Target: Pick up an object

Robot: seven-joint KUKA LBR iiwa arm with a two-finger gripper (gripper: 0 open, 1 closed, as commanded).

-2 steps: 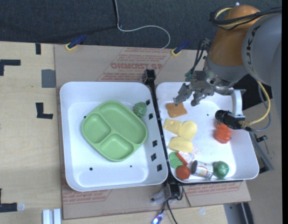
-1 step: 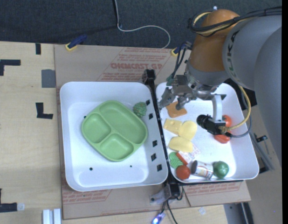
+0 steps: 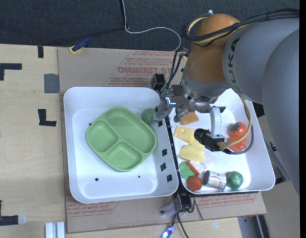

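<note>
arm over right bin's far edge | left bin: green divided plate, broccoli at its right edge | right bin: cheese wedges, tomato, green ball | gripper low between bins, fingers' state unclear

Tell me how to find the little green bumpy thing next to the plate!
Start at the left white bin, which holds a big green divided plate. Look just past the plate's upper right edge, by the wall between the bins. The small broccoli-like piece there is darker and knobbly, unlike the smooth pale plate.
</note>
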